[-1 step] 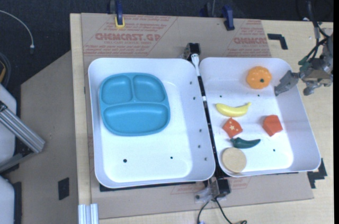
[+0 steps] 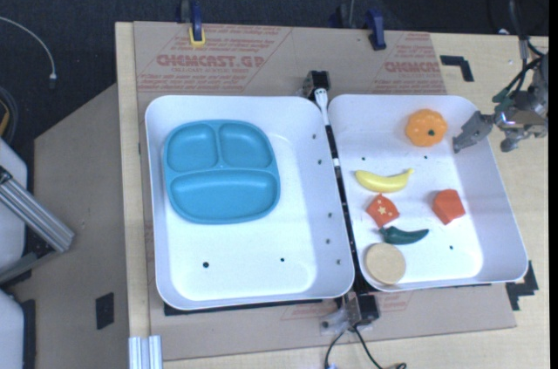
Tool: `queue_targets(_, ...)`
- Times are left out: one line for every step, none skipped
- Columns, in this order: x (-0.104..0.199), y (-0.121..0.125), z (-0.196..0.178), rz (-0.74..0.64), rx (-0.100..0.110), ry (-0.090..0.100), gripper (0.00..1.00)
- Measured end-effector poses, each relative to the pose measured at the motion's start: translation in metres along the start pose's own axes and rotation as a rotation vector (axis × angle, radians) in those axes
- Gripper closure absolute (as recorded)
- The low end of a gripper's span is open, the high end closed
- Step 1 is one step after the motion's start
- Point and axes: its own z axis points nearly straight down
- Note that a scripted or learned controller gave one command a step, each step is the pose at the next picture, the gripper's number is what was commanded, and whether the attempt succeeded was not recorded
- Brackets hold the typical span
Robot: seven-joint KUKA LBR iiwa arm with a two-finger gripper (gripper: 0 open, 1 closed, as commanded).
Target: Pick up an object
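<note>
The right bin (image 2: 488,258) holds several toy foods. An orange round fruit (image 2: 425,127) lies at its back, with a yellow banana (image 2: 382,180) near the middle. A red piece with a yellow mark (image 2: 383,209) and a red-orange block (image 2: 447,206) lie further forward. A dark green pepper (image 2: 405,234) and a tan round disc (image 2: 384,263) sit at the front. My gripper (image 2: 490,137) hovers over the bin's back right rim, just right of the orange fruit. It is open, with nothing between its fingers.
The left bin (image 2: 261,271) carries a blue divided plate (image 2: 222,169). A black hinge strip (image 2: 336,184) runs between the bins. Blue clamps (image 2: 196,20) grip the board's back edge, and cables trail at the front.
</note>
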Motion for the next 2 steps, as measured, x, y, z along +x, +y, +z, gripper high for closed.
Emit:
queue_targets(-0.005, 0.002, 0.061, 0.0, 0.004, 0.002, 0.0)
queue_targets(-0.002, -0.007, 0.108, 0.0, 0.005, 0.003, 0.0)
